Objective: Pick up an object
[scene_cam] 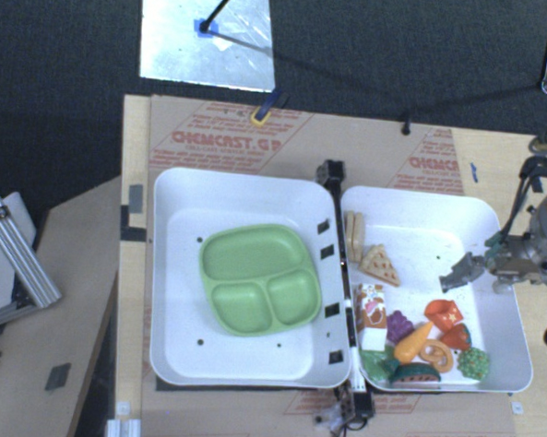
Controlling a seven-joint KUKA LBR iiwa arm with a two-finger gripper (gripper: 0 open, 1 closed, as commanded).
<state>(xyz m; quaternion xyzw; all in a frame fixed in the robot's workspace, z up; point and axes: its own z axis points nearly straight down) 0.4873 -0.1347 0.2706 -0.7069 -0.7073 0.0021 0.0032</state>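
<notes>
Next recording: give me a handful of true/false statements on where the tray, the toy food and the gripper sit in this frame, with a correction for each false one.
1. The green tray lies in the left bin. True.
2. The toy food is spread evenly over both bins. False: it is gathered in the right bin, mostly toward its near left part.
3. The gripper is above the right bin, reaching in from its right side. True.
4. The orange carrot is between the gripper's fingers. False: it lies among the other toys, apart from the gripper.
5. The pizza slice lies on the green tray. False: it lies in the right bin, near the divider.
</notes>
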